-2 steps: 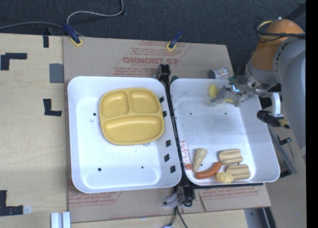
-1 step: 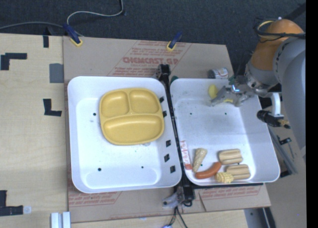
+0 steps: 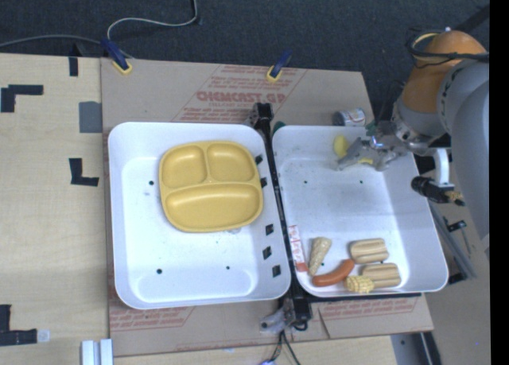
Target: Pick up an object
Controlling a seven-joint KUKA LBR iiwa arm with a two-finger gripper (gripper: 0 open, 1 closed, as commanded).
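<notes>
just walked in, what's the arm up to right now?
The KUKA arm reaches in from the right, its end effector at the far side of the right bin, right by a small yellow object. Whether it has a grip on that is unclear. The other toy foods, an ice cream cone, a hot dog, corn and two buns, sit near the bin's front edge. The left bin holds a yellow divided plate.

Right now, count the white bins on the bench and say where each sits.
2. The left bin holds the yellow divided plate; the right bin sits beside it, holding toy food near its front, with the gripper over its back.
</notes>
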